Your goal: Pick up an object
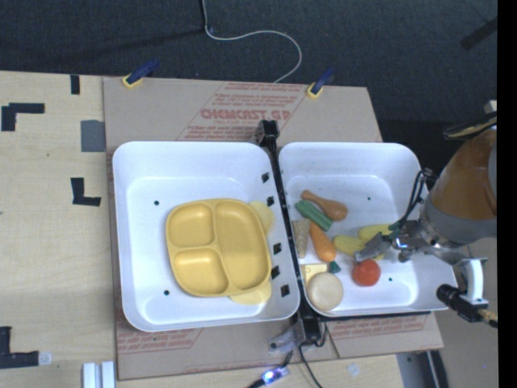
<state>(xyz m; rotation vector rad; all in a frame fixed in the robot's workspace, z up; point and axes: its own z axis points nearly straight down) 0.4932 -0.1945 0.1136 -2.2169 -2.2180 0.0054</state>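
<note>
1. The end effector (380, 247) sits low in the right bin (380, 156), near its right wall, with the grey arm (464, 196) and its orange band reaching in from that side.
2. Whether it is open or closed I cannot tell; its dark tip blurs into the toys beneath it.
3. The nearest candidates are a red tomato (367, 272), just below the tip, and a yellow piece (359, 239), touching or almost touching it.
4. Further left in the same bin lie an orange carrot (322, 243), a green pod (312, 214), a brown sausage-like piece (327, 206) and a pale round disc (325, 291).
5. The left bin (133, 217) holds a yellow divided plate (216, 245) resting over a paler yellow item.
6. My judgement: the approach looks complete, but nothing is visibly lifted. Everything seems to rest on the bin floor, so the grasp and the lift remain to be done.
</note>
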